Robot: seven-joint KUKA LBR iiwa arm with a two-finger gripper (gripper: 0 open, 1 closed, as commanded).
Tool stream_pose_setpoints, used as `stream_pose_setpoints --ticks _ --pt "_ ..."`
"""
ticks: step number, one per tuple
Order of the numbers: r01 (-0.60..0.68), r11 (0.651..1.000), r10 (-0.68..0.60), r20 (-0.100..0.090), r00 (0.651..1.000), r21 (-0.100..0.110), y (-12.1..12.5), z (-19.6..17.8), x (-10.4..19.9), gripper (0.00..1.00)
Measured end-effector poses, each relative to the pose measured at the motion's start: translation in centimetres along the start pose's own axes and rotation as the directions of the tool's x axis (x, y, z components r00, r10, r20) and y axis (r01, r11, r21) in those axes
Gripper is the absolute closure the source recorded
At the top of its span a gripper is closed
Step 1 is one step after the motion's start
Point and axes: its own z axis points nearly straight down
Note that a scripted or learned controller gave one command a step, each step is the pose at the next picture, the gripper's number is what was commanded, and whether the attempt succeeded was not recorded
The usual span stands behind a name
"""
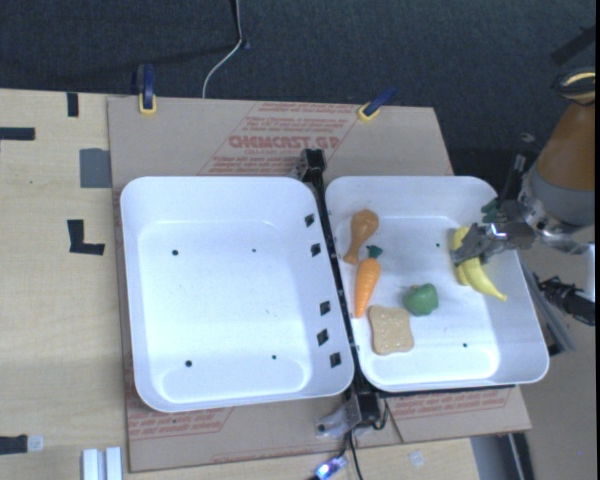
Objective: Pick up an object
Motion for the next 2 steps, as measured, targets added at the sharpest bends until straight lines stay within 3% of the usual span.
stream_pose_setpoints --ticks 1,2 --pt "0.005 1.000 -0.005 -0.003 1.000 0.000 0.27 10.52 6.60 0.00" --pt "0.002 1.000 -0.002 -0.002 1.000 0.007 0.07 9.56 6.27 1.00"
